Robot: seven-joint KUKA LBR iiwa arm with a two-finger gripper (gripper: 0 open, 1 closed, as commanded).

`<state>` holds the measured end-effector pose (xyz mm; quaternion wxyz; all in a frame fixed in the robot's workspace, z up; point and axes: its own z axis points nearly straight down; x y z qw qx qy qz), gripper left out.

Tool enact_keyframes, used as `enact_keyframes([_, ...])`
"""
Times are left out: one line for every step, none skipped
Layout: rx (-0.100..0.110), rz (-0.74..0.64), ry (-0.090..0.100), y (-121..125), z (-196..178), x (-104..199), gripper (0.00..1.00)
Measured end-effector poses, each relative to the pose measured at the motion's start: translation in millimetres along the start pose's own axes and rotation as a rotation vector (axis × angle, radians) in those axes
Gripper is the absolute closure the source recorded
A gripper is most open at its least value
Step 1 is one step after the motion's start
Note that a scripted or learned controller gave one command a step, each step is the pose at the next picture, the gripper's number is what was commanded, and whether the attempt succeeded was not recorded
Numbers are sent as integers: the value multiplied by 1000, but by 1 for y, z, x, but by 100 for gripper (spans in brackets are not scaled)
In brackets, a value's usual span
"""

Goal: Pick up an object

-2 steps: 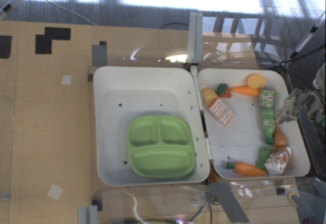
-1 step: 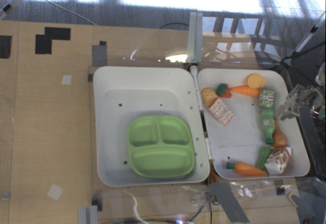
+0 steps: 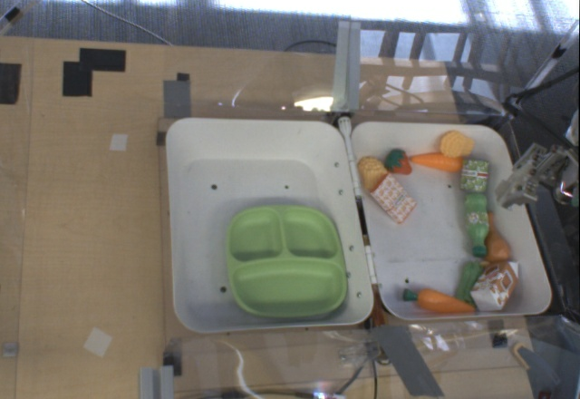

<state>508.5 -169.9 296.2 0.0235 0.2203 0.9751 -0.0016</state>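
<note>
Your tool (image 3: 524, 178) sits at the right bin's (image 3: 426, 248) right rim, grip state unclear; green bottle (image 3: 477, 223) lies just left, long axis front-to-back.

End effector (image 3: 528, 178) is showing as pale grey metal, boxy and angular, with blocky segments and darker recesses. Dark cables are trailing beside it. Finer detail is blurring out.

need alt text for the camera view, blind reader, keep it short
Two shallow white bins sit side by side on a wooden bench: the left bin holds a green three-compartment plastic plate, the right bin holds scattered toy food, including two orange carrots and small cartons. The grey robot arm's pincer hovers at the right bin's right edge, away from the toys.
</note>
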Motion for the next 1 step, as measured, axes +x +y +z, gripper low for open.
enact_keyframes([9,164,40,-10,67,21,100])
